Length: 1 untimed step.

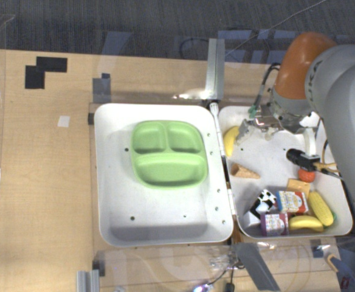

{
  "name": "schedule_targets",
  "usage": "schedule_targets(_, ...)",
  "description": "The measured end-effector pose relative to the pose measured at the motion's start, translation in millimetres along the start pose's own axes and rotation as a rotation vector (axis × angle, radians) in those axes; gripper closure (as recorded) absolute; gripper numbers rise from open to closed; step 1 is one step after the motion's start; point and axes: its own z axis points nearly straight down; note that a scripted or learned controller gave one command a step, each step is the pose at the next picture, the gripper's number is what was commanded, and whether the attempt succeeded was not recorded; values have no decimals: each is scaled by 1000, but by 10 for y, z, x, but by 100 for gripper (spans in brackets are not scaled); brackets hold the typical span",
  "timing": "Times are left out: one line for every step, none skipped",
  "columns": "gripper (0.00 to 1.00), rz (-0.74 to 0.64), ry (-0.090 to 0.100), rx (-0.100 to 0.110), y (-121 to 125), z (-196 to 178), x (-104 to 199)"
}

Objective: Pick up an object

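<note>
Over right bin (pixel 341 224), metal end effector (pixel 264 123), grip state unclear; curved banana (pixel 230 141) beside

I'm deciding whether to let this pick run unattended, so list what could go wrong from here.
1. The end effector hangs over bare floor of the right bin, beside the yellow banana at the divider; a straight descent may grab nothing.
2. The toys in the near corner, such as the corn cob and purple can, are packed together, so a grasp there may jam.

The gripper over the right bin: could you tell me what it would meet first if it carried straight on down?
Probably bare floor of the right bin. The gripper hangs over its upper part, with the banana just to its left, close enough to be grazed; depth is unclear.
</note>
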Motion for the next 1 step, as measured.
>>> schedule_targets(0,-156,0,-30,116,-907,559)
